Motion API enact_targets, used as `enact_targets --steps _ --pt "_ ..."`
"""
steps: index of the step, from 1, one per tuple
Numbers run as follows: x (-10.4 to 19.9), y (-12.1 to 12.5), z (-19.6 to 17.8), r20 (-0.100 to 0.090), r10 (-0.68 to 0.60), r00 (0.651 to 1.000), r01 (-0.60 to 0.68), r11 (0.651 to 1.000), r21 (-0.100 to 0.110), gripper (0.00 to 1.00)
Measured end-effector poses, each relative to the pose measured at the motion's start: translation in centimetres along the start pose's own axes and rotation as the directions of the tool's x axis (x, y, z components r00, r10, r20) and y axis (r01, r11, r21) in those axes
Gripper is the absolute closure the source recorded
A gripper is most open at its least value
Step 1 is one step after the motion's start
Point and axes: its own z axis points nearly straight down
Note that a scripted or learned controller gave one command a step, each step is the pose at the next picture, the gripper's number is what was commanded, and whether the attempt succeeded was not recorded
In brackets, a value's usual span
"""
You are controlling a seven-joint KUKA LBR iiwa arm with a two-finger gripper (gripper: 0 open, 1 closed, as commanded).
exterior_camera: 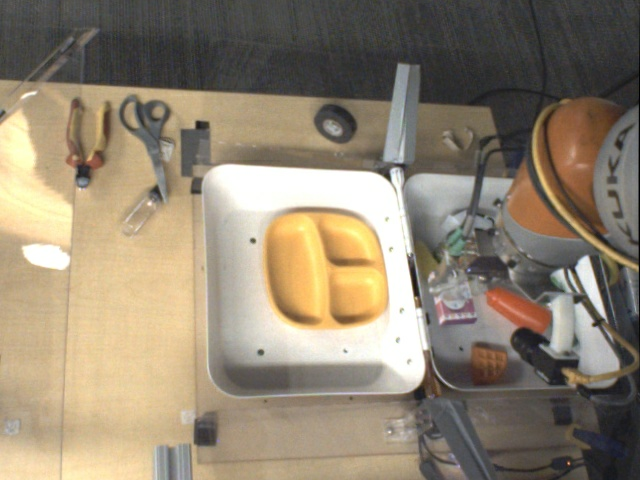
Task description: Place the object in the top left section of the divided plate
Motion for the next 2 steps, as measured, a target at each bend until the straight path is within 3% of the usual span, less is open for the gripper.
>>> enact_targets --steps 1,2 --pt "4.8 7.6 2.9 0.001 -0.113 0.994 0.113 0.994 0.002 1.00" --pt "7.1 13.6 5.2 0.001 -0.123 0.992 0.123 0.992 0.004 1.00"
